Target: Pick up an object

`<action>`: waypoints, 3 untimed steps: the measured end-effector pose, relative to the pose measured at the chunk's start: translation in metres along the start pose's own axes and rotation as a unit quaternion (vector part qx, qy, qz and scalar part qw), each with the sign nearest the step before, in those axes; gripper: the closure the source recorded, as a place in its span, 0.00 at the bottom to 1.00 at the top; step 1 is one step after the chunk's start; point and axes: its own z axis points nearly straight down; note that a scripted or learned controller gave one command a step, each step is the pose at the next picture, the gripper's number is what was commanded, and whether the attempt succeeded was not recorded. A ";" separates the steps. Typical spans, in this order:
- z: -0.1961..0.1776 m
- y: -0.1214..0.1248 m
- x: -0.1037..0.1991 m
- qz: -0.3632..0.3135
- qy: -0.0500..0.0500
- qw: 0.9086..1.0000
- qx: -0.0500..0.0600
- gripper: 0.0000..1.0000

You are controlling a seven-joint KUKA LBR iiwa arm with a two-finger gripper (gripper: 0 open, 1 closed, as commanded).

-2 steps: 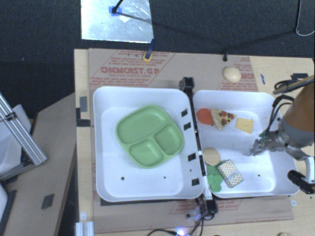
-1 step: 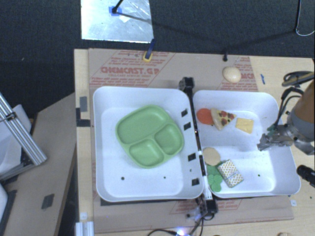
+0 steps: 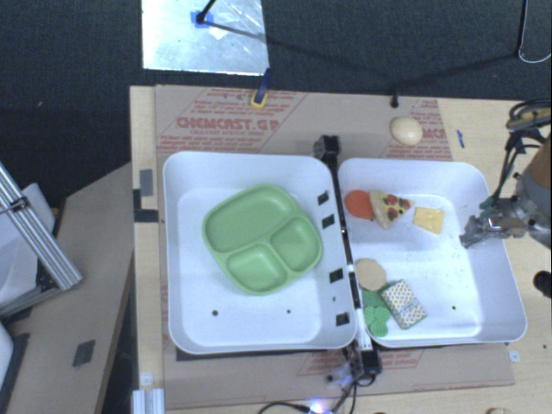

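Hovering at right bin's (image 3: 496, 257) 3 o'clock rim, metal claw (image 3: 476, 232) carries nothing between its fingers; gap width unclear, cannot tell. Inside bin: red disc (image 3: 357, 203), pizza slice toy (image 3: 392, 208), yellow cheese block (image 3: 429, 220) toward 12; tan round cookie (image 3: 371, 273), green discs (image 3: 375, 312), patterned small box (image 3: 404, 304) toward 7. Left bin (image 3: 185, 231) holds green divided plastic plate (image 3: 261, 238).

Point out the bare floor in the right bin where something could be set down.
Right bin: bare floor lies right of the patterned packet and below the yellow block, toward the gripper. Crowded: the top row around the pizza slice, and the lower left by the green discs.
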 end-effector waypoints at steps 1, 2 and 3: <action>-0.038 0.002 0.000 0.000 0.000 1.000 0.001 1.00; -0.041 0.027 0.059 -0.003 0.002 1.000 0.001 1.00; -0.030 0.049 0.113 -0.003 0.002 1.000 0.002 1.00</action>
